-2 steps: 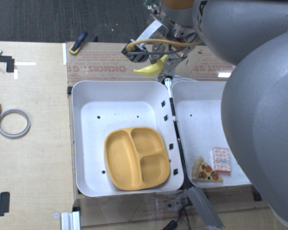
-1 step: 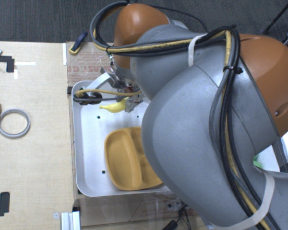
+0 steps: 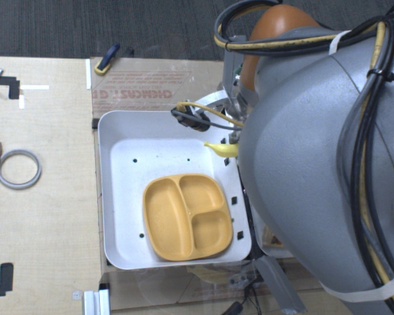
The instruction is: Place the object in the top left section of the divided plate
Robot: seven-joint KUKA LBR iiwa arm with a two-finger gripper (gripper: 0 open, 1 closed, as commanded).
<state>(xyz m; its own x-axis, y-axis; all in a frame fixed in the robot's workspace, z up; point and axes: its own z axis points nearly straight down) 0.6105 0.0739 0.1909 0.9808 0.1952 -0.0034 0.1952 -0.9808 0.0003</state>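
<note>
We can see a small yellow object (image 3: 221, 149) poking out from under the arm (image 3: 315, 163) at the right side of the left bin (image 3: 118, 195), above the upper right corner of the plate (image 3: 186, 216) and apart from it. Only a tapered tip and a bit of body show, so we cannot say what it is; by its smooth, glossy look we judge it a light, stiff plastic toy, likely slippery, and best pinched across its thicker middle, not at the thin tip. The gripper is hidden behind the arm's bulk, and we cannot tell its state, nor whether the object is held, resting on the bin floor, or leaning on the wall. The plate lies empty in the bin's lower middle, with one long section on the left and two smaller ones on the right; which of these counts as top left is uncertain to us, since the plate sits turned. A black cable (image 3: 190, 117) loops near the bin's upper rim, just above the object. The second bin is almost wholly covered by the arm.
</note>
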